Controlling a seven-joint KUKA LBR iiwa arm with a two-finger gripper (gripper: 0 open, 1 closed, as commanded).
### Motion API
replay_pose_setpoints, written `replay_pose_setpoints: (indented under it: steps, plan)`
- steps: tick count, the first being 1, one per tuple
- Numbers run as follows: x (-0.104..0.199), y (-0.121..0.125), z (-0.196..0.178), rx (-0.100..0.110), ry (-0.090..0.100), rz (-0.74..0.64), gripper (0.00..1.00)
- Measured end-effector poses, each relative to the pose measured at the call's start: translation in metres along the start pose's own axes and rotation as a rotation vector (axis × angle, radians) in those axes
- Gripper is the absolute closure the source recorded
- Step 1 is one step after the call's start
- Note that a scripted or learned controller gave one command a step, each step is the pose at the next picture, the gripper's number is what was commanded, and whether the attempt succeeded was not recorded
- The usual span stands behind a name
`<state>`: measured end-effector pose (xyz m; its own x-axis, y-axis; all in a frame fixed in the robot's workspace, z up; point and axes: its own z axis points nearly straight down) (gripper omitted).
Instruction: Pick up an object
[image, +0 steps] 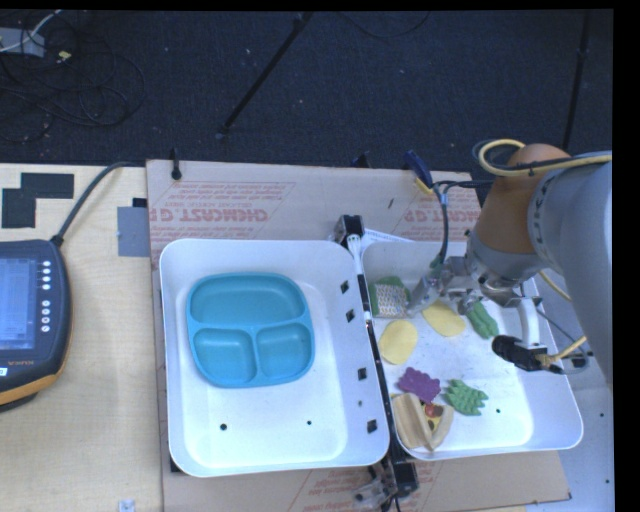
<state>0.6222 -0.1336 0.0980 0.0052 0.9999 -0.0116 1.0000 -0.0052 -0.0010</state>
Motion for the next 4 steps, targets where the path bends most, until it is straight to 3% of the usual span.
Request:
replay_pose_setpoints:
  steps: [2, 3, 4]
  plan:
    - [0.020, -0.006, 0.001, -0.007, -0.002, 0.001, 0.00]
    - [0.024, 0.016, 0.000, 0.007, -0.011, 0.000, 0.00]
    - [0.025, 0.006, 0.000, -0.021, -0.015, 0.008, 0.00]
